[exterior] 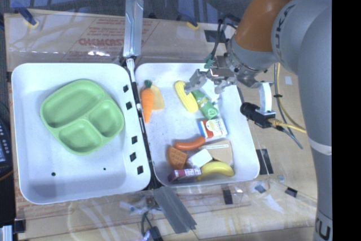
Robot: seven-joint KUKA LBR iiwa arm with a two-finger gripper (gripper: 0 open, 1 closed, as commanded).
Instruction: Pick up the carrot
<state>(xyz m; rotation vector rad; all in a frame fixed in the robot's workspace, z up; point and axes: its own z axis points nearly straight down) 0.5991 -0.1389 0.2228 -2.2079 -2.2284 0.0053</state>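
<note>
Fixed overhead camera, slanted down (both bins (pixel 22 121)).

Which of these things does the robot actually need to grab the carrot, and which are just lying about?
Needed: carrot, claw.

Lying about: green plate, corn cob, banana, sausage, small carton, waffle.

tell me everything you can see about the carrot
The carrot is a small toy, smooth like plastic, with an orange tapered body and a green stub on top. It lies flat in the right bin, hard against its left wall, green end toward the far side and tip pointing near. A pale yellow piece lies against its right side. Nothing grips it; the gripper hovers apart, further right, over the corn.
</note>
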